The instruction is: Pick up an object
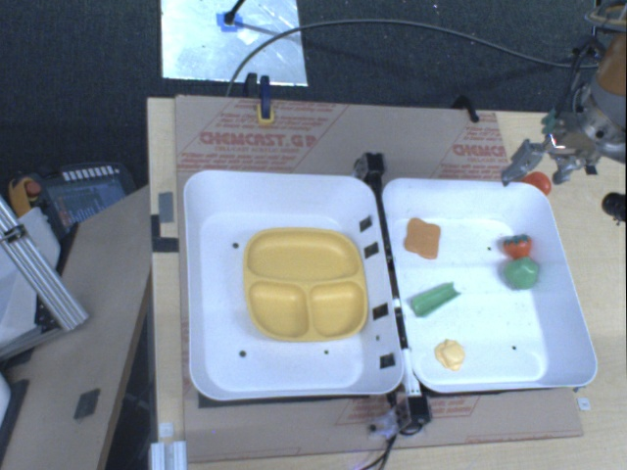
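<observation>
An orange-red object (pixel 537 181) sits at the two o'clock corner of the right bin (pixel 563 292), on its rim, directly under the jaws (pixel 545 161). The jaws are spread apart, and whether they touch the object cannot be told. Inside the right bin lie an orange piece (pixel 422 238) at eleven o'clock, a red-and-green piece (pixel 518 246) with a green lump (pixel 521 273) just below it at three o'clock, a green stick (pixel 433 298) near the centre, and a yellow piece (pixel 450 354) at six o'clock. The left bin (pixel 211 262) holds a yellow divided tray (pixel 304 282). The cardboard (pixel 294 130) on the counter (pixel 108 262) reads "CHEMCAST. G P".
</observation>
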